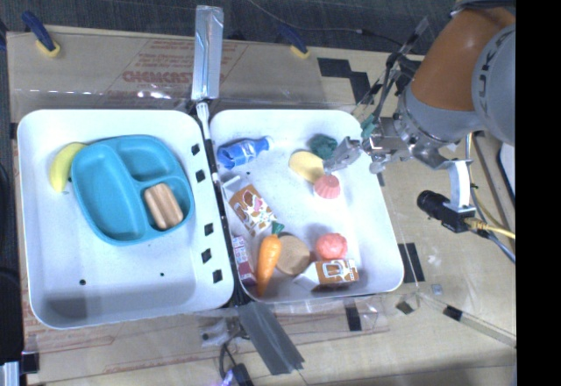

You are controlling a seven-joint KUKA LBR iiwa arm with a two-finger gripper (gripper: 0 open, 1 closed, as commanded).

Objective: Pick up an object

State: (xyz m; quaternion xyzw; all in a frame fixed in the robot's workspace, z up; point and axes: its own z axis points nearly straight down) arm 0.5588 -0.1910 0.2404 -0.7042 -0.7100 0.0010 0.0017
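Objects for picking are held in the right bin [386, 226]: a blue bottle [242, 150] lying on its side near the top left corner, a dark green item [323, 145] and a yellow lemon-like piece [306, 166] near the top, a pink shell-shaped piece [328, 186] just below them, a printed carton [251, 208] at the left, and along the lower edge an orange carrot [267, 260], a brown rounded item [294, 256], a red-pink fruit [330, 246] and a small printed box [337, 272]. Gripper [346, 154]: positioned over the bin's upper right area, just beside the dark green item and the pink shell piece; whether it is released or clenched cannot be told, and nothing is seen held. Handling, as judged: the pieces appear to be light toy foods, rigid and smooth, so rounded ones may slip or roll; the shell piece is best taken across its narrow width, the carton and box across flat opposing faces. Left bin [53, 279]: a blue divided tray [114, 178] is listed, bearing a brown bread-like roll [163, 205], with a yellow banana [60, 167] touching the tray's left side.
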